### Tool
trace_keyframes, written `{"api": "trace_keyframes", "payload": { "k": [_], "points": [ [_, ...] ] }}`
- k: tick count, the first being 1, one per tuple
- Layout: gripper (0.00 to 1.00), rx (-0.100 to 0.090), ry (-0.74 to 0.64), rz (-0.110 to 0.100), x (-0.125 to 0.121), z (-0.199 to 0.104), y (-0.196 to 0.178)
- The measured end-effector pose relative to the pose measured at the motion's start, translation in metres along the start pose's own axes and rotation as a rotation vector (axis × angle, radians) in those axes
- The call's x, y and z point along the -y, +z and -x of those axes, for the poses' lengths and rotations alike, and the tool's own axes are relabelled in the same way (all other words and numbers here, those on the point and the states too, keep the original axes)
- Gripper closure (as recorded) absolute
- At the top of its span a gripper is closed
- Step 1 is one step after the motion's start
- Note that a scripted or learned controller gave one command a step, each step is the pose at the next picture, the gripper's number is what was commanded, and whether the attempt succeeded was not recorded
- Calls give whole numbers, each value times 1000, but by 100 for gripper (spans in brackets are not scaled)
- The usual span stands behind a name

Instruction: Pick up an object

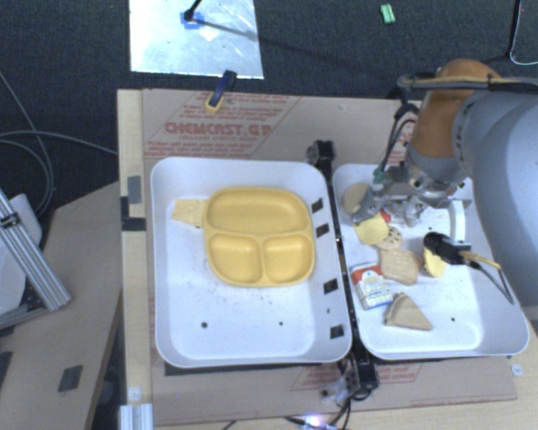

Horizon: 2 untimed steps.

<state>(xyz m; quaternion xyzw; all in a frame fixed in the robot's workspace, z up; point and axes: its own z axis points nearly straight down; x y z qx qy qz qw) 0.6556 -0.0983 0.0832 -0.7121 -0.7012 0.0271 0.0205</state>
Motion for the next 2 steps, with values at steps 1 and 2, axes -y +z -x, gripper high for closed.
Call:
{"api": "trace_keyframes", "payload": {
  "k": [1, 2],
  "points": [
    [0, -11, -13, 60, 17, 24, 0],
    [0, -10, -15, 65, 77, 39, 4]
  ]
}}
